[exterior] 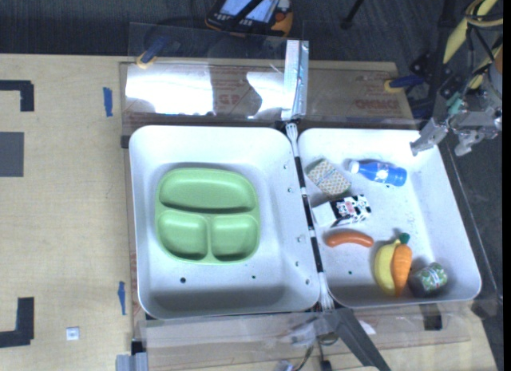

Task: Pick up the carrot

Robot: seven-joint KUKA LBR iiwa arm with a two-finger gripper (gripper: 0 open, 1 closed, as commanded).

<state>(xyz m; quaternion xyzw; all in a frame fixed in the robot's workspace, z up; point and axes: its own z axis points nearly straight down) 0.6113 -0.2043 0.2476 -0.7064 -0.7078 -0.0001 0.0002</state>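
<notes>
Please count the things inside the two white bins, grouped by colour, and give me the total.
Green: 2, the divided plate in the left bin and a dark green round item
Orange: 2, the carrot and a sausage-shaped item
Yellow: 1, the banana
Blue: 1, the bottle
Grey checked: 1, a small pad
Black and white: 1, a small toy
Total: 8

Arm [479,118] cut off by right edge; end effector state unclear.
</notes>
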